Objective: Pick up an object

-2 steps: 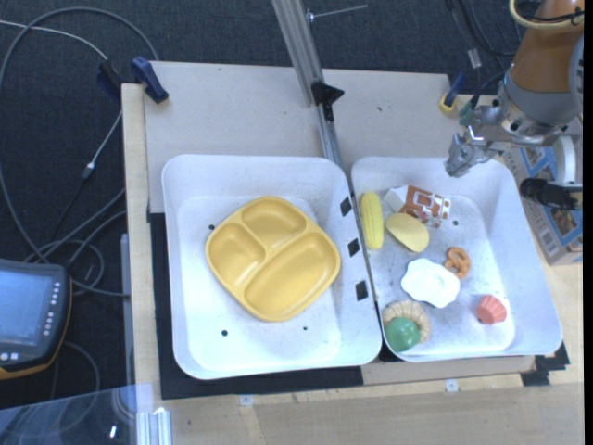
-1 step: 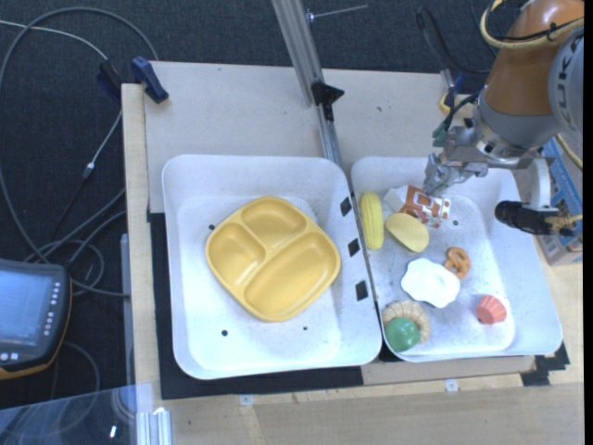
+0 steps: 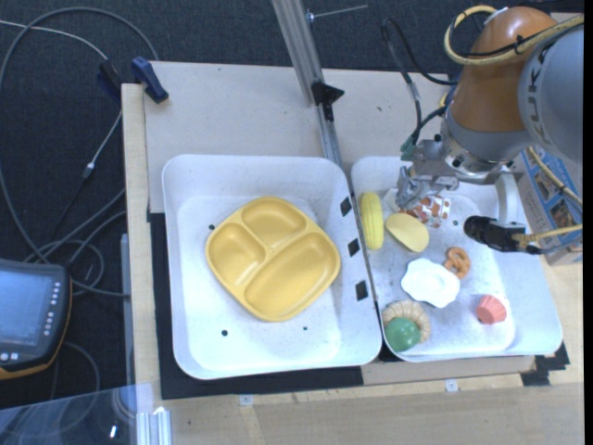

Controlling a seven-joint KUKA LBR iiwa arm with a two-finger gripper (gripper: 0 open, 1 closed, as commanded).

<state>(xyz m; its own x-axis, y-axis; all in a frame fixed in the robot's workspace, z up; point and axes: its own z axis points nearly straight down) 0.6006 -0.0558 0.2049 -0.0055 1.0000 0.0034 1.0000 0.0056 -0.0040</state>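
Two-finger metal gripper sat low over the right white plastic bin, at its 11 o'clock corner. Whether it gripped anything could not be told; a small red-and-white speckled object lay just beside it at 4 o'clock, possibly touching. Corn-like yellow cob at 9 o'clock. Pale yellow wedge just below. Left white bin held a yellow three-compartment plastic tray.

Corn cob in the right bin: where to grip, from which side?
Grip the corn cob across its narrow middle, coming straight down. It lies flat, long axis running along the bin wall, so fingers should close across its width; the wall side looks tight.
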